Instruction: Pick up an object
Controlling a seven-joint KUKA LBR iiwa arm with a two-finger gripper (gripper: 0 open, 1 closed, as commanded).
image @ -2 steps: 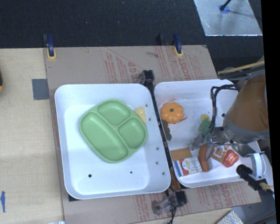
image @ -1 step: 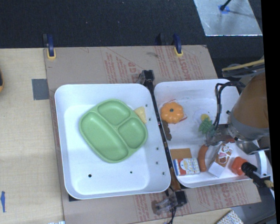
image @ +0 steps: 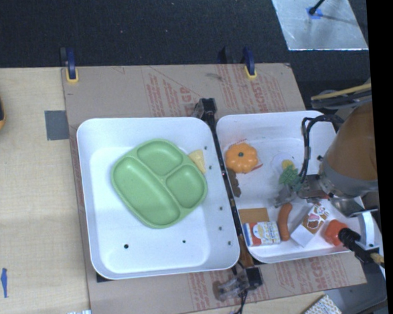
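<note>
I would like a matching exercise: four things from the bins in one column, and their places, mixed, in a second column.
Things:
1. green plate
2. pumpkin
3. sausage
4. small carton

Places:
A. right bin, front left corner
B. left bin, middle
C. right bin, back left part
D. right bin, front, just right of the carton

Pairs: 1-B, 2-C, 3-D, 4-A
</note>
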